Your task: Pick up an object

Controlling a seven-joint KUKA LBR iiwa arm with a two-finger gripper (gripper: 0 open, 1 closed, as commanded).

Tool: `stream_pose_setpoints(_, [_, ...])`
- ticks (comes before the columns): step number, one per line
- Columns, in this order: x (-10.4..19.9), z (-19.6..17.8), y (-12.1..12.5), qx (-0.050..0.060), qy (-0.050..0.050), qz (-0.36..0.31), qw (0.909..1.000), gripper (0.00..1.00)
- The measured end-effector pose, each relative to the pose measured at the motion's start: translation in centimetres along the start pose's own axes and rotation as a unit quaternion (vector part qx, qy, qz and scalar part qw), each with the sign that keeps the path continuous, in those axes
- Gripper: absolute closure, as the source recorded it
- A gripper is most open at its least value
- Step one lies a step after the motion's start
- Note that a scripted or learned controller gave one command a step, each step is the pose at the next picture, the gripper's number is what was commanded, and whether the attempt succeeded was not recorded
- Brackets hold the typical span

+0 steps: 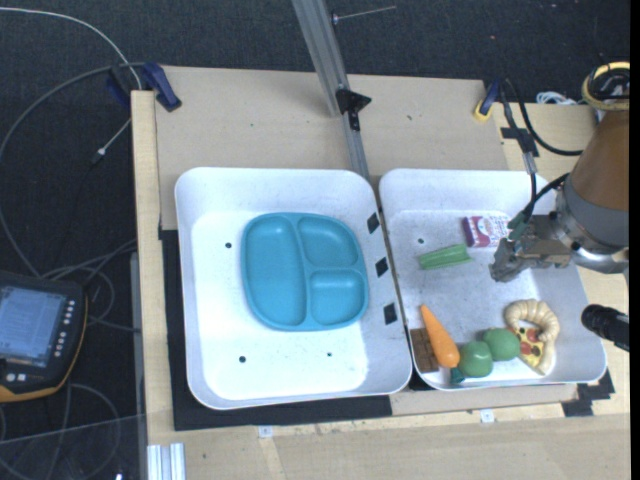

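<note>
Setting: a pale wooden desk (260, 128) on dark carpet, cables trailing at the left, a handheld control pendant (35, 333) at the left edge.
Left bin: the left bin (200, 298) holds a blue divided tray (303, 271) lying flat near its middle.
Right bin: the right bin (420, 193) carries all the loose things. A purple and white carton (484, 231) lies near its upper right, a green cylinder (443, 257) just left of it, and along the near wall sit a carrot (438, 336), a green pepper-like piece (490, 353) and a yellow toy with red marks (531, 333).
Gripper: the gripper (508, 261) hangs low over the right bin, just below the carton and right of the green cylinder, with bare bin floor under it.
Fingers: they look close together with nothing between them, so no object is held.
Likely target: the carton or the cylinder, as the nearest things, though which one cannot be told.
Risk: the gripper stands between two objects and not squarely above either, so a descent from here would probably close on bare floor.
Second risk: a fingertip clipping the cylinder could roll it away, or nudge the carton against the bin wall, where it is harder to straddle.
</note>
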State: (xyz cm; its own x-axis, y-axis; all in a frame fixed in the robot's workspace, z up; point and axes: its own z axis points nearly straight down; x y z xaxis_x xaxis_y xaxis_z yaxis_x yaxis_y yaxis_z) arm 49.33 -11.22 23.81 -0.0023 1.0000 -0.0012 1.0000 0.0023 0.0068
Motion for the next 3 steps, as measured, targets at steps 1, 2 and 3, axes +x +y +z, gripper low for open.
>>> stream_pose_setpoints(1, [5.5, 1.1, 0.6, 0.005, 0.002, -0.002, 1.0000, 1.00])
stream_pose_setpoints(2, [11.3, 1.9, 1.5, 0.005, 0.002, -0.002, 1.0000, 1.00])
stream_pose_setpoints(3, [16.2, 0.8, 1.8, 0.003, 0.002, -0.002, 1.0000, 1.00])
